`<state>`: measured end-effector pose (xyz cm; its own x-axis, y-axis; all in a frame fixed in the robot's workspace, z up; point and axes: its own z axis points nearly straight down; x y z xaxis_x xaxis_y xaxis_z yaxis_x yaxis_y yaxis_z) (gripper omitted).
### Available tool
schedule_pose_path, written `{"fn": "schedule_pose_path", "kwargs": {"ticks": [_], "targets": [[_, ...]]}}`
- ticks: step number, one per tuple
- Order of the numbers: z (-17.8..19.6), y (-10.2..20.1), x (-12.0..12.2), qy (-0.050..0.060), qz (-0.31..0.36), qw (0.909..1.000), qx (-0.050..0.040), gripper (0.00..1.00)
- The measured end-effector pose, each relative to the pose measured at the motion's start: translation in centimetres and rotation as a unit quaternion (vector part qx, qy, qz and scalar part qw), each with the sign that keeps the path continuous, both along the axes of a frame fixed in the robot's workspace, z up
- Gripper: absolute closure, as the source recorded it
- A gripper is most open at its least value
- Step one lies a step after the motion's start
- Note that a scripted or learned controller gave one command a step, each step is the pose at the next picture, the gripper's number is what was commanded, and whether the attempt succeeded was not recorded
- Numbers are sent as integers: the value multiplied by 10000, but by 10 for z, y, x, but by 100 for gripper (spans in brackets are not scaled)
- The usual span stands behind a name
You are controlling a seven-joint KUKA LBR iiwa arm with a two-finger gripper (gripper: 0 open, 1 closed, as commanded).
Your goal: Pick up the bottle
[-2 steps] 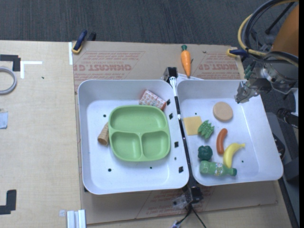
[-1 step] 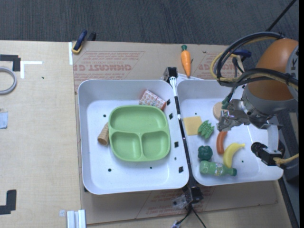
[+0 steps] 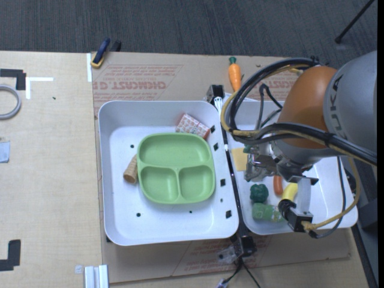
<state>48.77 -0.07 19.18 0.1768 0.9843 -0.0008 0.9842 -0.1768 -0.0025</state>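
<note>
Mirrored print on the cardboard (image 3: 137,77) reads unclear; the pincer (image 3: 259,165) hangs above the right bin (image 3: 327,209), its spread impossible to tell.

My arm (image 3: 324,119) reaches over right bin (image 3: 336,212); end effector (image 3: 259,164) hangs low above it. Below it: green bottle (image 3: 260,203), yellow piece (image 3: 290,191), orange piece (image 3: 278,185). Left bin (image 3: 114,209) holds green divided plate (image 3: 177,168), cork-like cylinder (image 3: 130,170) touching plate's left edge, patterned packet (image 3: 192,125). Toy carrot (image 3: 234,74) lies on desk behind bins.
</note>
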Motion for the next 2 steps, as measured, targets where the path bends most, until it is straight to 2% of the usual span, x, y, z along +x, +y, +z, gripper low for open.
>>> {"fn": "schedule_pose_path", "kwargs": {"ticks": [1,2], "targets": [[3,75,-10,-2,589,9983,-1,100],[59,118,-10,-3,-342,9994,-6,100]]}}
